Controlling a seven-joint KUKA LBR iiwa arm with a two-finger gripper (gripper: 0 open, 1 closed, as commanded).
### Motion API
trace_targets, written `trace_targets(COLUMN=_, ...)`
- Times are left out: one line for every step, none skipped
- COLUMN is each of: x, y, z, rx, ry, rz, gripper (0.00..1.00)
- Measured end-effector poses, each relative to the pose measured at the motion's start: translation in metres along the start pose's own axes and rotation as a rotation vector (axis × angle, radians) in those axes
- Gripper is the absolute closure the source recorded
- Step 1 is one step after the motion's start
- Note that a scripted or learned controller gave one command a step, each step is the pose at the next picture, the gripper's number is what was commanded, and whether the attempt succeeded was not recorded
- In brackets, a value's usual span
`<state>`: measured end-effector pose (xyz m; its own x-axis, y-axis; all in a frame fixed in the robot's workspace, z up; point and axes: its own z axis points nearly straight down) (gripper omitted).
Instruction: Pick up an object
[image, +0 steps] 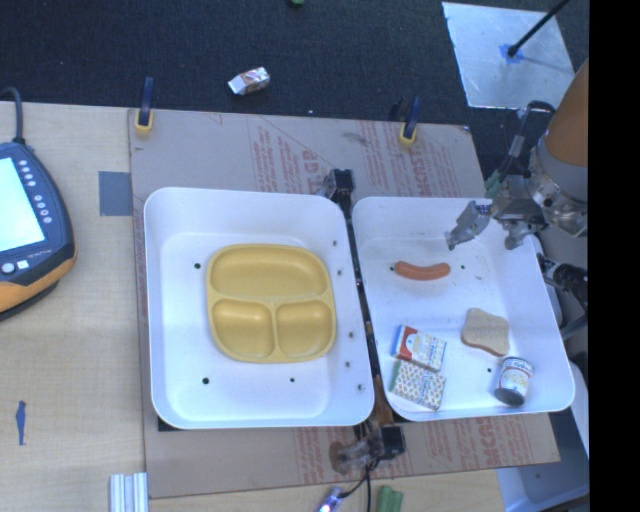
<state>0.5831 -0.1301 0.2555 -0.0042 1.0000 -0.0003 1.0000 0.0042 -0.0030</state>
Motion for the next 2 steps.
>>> trace_targets(x=0.026, y=0.031, z=0.092, rx=0.003, ry=-0.001, rz=-0.001, gripper=0.00)
trace_targets(x=0.015, y=0.052, z=0.164, rx=0.004, ry=-0.001, rz=-0.001, gripper=0.00)
